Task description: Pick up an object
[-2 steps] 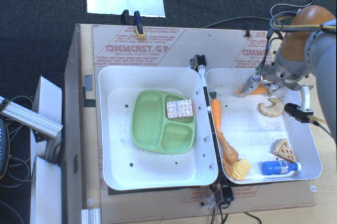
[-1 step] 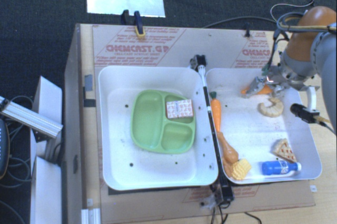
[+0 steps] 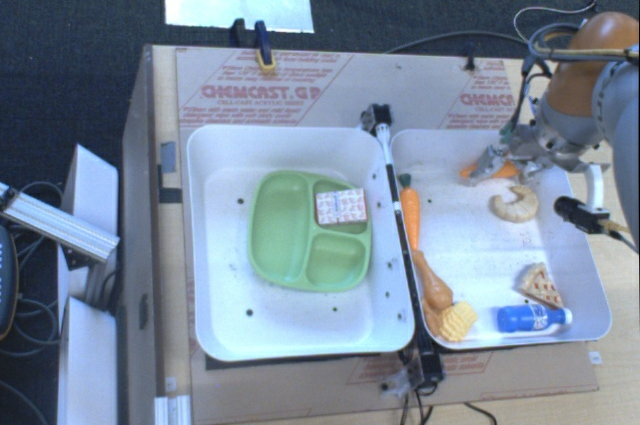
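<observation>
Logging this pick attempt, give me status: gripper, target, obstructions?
Gripper low in right bin's far corner, on an orange piece; grasp unconfirmed. Croissant close beside it. Carrot, waffle, blue bottle lie apart.

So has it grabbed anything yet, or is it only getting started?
Done: the arm has reached into the right bin, and its claw sits low at the far end. In hand: it is right at a small orange item, though a grip isn't clear. Left: lifting something out. The croissant, carrot and blue bottle lie untouched.
</observation>
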`<state>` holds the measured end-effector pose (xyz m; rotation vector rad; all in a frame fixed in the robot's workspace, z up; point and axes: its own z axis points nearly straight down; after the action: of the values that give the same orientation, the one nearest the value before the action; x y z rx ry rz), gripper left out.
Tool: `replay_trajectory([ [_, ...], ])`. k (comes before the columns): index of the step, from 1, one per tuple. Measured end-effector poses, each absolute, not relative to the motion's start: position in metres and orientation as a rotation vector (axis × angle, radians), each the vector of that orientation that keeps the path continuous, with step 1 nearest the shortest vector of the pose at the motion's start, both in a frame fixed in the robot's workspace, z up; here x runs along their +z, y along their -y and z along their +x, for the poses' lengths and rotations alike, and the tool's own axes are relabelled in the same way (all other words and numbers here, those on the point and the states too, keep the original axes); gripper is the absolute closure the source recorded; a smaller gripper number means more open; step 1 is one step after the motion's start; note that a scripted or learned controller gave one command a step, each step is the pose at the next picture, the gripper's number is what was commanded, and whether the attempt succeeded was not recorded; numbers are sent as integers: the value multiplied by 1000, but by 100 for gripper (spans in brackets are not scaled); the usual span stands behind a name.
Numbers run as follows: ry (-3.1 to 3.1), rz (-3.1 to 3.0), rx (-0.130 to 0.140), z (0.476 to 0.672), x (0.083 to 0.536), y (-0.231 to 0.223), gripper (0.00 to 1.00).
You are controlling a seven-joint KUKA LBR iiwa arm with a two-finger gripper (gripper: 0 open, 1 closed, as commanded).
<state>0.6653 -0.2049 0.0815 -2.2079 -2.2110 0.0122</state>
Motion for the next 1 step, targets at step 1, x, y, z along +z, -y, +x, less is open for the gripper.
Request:
replay_trajectory([
  [1, 2214, -2206, 13, 665, 82, 205, 0],
])
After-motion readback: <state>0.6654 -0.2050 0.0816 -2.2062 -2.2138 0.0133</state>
